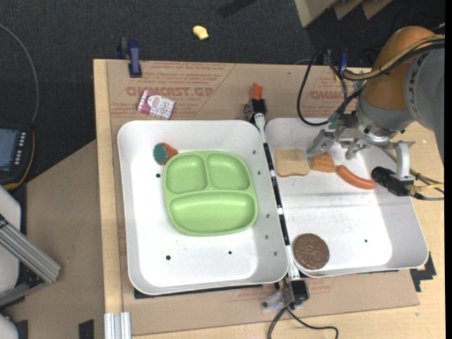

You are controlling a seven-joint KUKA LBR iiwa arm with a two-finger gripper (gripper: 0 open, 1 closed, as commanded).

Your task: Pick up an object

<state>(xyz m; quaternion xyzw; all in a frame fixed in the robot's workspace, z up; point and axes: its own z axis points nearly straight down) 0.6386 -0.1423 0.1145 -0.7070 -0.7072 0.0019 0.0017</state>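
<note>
At the upper left of the bench a small pink-and-white packet (pixel 155 104) lies flat on the wood, outside the bins. Inside the left bin (pixel 141 246), a small round teal-and-orange toy (pixel 165 152) sits just beside the upper left corner of a green divided plate (pixel 210 192), which fills the middle of that bin. Crossing to the right bin (pixel 395 249), a slice of toast (pixel 291 163) rests near its upper left, and a brown round cookie (pixel 311 251) lies in its lower left corner. Right of the toast is a small orange wedge (pixel 323 163). Beside it lies the hot dog (pixel 355 177), its long axis slanting from upper left to lower right. The gripper (pixel 337 144) hangs over the wedge and the sausage's upper end, fingers spread apart, nothing visibly between them.
</note>
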